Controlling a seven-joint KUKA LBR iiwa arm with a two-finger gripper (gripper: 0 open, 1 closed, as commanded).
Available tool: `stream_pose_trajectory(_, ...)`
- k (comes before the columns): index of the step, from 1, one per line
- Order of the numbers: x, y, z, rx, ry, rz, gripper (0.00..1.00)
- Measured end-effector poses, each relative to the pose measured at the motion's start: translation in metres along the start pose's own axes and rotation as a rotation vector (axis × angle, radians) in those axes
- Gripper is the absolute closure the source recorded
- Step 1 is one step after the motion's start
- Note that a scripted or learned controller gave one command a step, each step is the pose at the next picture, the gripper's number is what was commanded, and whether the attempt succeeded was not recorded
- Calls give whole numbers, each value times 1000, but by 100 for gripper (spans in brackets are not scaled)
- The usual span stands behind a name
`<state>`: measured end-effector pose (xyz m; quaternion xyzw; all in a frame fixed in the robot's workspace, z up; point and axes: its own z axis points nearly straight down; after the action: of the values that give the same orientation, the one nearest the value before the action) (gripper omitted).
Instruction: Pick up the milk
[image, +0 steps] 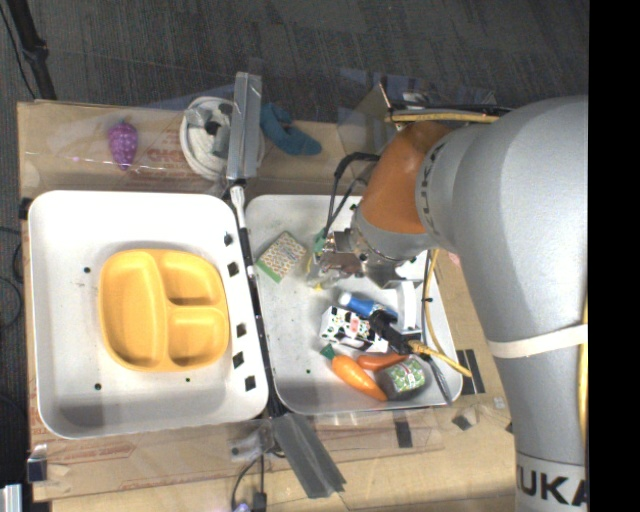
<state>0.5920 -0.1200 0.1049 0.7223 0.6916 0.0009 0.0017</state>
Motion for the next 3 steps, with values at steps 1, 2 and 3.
stream_pose_trajectory(1,0,0,0,0,0,0,0)
stream_pose_trajectory(2,-62,-74,11,2,2,-51,0)
stream_pose_trajectory(3,-27,-114,12,3,2,-39,0)
